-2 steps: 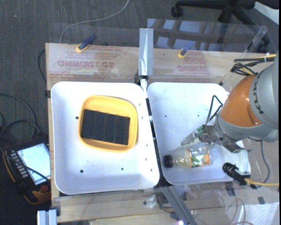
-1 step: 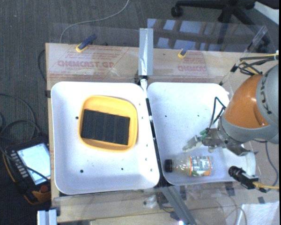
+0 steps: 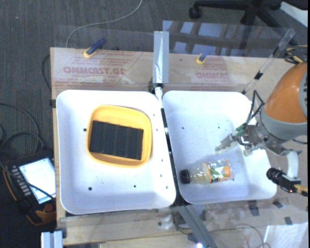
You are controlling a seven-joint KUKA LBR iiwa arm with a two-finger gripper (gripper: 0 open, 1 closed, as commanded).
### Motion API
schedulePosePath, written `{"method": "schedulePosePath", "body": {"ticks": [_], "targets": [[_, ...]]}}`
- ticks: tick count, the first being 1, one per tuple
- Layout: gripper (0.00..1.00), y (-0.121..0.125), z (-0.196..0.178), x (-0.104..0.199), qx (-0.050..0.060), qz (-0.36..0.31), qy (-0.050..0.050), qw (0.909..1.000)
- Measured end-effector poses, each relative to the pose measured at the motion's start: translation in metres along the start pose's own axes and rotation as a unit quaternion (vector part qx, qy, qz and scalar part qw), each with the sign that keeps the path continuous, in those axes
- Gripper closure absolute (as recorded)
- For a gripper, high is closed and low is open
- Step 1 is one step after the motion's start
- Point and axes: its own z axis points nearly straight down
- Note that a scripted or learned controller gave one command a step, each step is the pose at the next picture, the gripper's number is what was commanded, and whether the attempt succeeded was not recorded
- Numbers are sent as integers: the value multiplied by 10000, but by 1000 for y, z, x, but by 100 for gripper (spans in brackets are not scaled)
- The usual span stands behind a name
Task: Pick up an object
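Note:
A small clear plastic bottle [image 3: 206, 172] with a black cap and an orange label lies on its side near the front of the right bin [image 3: 196, 118]. A yellow dish [image 3: 120, 136] holding a black ridged block [image 3: 117, 140] sits in the left bin [image 3: 72, 180]. My gripper [image 3: 228, 143] hangs over the right part of the right bin, up and to the right of the bottle and apart from it. Its fingers point left and stand spread, with nothing between them.
The arm's orange band [image 3: 288, 99] and grey wrist reach in over the right bin's right edge. A metal divider post [image 3: 160, 61] stands behind the seam between the bins. A tablet [image 3: 33, 177] and cables lie on the floor at left.

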Motion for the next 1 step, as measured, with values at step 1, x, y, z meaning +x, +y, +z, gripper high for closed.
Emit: {"method": "schedulePosePath", "body": {"ticks": [1], "targets": [[0, -17, 78, 1, -77, -541, 4, 9985]]}}
